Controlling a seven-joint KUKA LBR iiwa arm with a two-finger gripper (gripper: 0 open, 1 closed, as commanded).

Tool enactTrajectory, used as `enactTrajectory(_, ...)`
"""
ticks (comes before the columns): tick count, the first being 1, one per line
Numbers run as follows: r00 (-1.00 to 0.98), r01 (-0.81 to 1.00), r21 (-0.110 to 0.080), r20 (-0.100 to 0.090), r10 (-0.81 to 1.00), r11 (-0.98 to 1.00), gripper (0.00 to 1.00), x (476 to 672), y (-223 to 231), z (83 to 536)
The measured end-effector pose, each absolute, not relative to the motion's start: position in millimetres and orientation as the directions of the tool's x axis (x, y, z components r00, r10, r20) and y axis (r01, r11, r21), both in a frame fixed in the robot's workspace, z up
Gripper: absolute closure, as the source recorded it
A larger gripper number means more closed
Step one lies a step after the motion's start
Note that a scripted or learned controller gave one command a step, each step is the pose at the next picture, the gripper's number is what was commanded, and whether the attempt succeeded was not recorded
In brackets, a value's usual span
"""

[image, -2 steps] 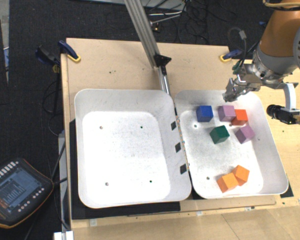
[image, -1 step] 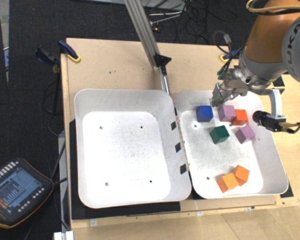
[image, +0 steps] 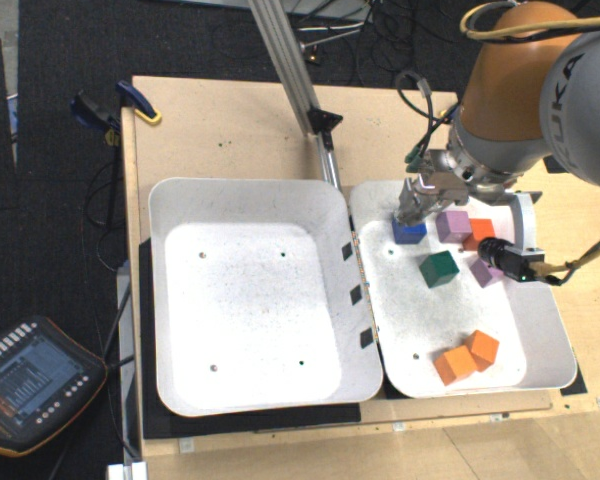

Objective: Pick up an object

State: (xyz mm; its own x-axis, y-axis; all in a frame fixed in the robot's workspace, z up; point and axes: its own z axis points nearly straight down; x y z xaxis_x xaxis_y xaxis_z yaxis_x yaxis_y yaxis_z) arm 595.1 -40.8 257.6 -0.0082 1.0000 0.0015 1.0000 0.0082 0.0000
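The left bin (image: 180, 268) sits by the right bin (image: 540, 368), where the blocks are. The blue block (image: 409, 232) lies near the top left of that bin. The gripper (image: 417, 208) is right above it, touching it. I cannot tell how it is set. The green block (image: 440, 268) sits just below and right.

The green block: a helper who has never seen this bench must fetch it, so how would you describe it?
Look in the right-hand bin, the one holding blocks. Near its middle sits the green block, just below and right of the blue block under the pincer. It is the only green piece; its neighbours are blue, purple and orange.
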Motion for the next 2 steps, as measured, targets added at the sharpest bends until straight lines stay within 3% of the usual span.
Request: enactTrajectory(2, -0.008, 1.000, -0.005, 0.002, 1.000, 0.008, 1.00, 538.6, 50.4, 241.7)
